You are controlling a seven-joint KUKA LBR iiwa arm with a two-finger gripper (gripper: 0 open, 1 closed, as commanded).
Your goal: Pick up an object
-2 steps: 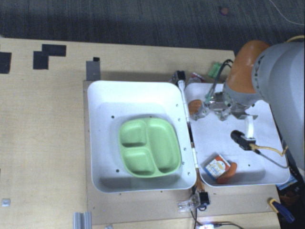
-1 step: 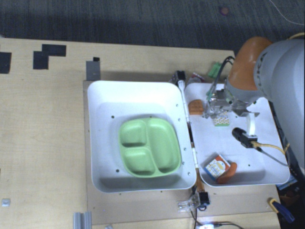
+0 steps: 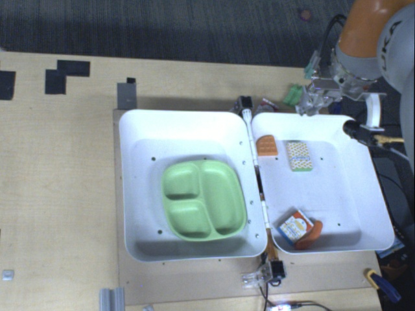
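Note:
My gripper (image 3: pixel 314 102) hangs above the far rim of the right bin (image 3: pixel 363 193), with nothing between its fingers as far as I can see. In that bin an orange block (image 3: pixel 266 146) lies near the far left corner. Just right of it rests a pale patterned packet (image 3: pixel 299 155). At the near edge a small colourful carton (image 3: pixel 294 227) lies against an orange-red piece (image 3: pixel 313 232). A green divided tray (image 3: pixel 203 198) fills the middle of the left bin (image 3: pixel 139 173).
A small green object (image 3: pixel 293 96) sits on the bench beyond the right bin, close to the gripper. Black patches (image 3: pixel 65 75) mark the bench at the far left. Cables and a clip (image 3: pixel 269 274) lie at the bins' near edge.

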